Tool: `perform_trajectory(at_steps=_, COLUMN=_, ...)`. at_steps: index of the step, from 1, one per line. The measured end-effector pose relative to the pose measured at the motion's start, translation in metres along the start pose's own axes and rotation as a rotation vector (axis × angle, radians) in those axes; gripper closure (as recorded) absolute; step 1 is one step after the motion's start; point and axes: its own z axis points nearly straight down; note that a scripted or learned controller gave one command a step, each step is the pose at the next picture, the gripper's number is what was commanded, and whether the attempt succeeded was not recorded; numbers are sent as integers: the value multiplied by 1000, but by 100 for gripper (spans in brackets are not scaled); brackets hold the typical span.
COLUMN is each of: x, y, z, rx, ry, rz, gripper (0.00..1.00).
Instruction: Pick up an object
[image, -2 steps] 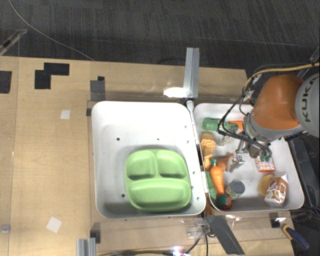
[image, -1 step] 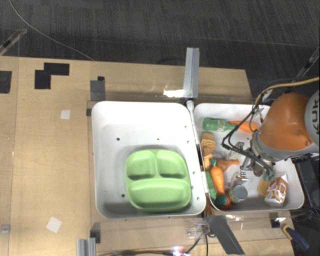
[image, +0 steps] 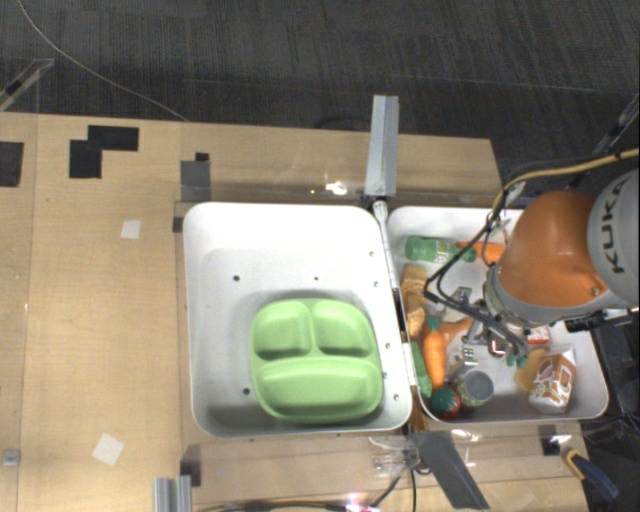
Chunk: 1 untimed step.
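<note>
The right bin (image: 596, 400) holds several small objects. A green bottle (image: 434, 248) lies at its far side, and an orange carrot (image: 434, 356) lies along its left wall. A grey can (image: 477, 386) and a red-green ball (image: 446, 402) sit near the front edge, with a packaged bread bag (image: 553, 381) at the front right. My gripper (image: 472, 343) hangs low over the middle of this bin, just right of the carrot and above the can. The arm's orange band (image: 545, 252) hides the objects behind it.
The left bin (image: 215, 250) holds a green divided tray (image: 316, 358) toward its front. A brownish item (image: 412, 292) lies by the wall between the bins. A metal post (image: 382, 145) stands behind that wall. Cables loop off the wrist.
</note>
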Motion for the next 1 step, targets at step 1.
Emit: perform_trajectory(at_steps=1, x=-6, y=1, z=-14, rx=-1, ry=-19, rz=-5, gripper=100)
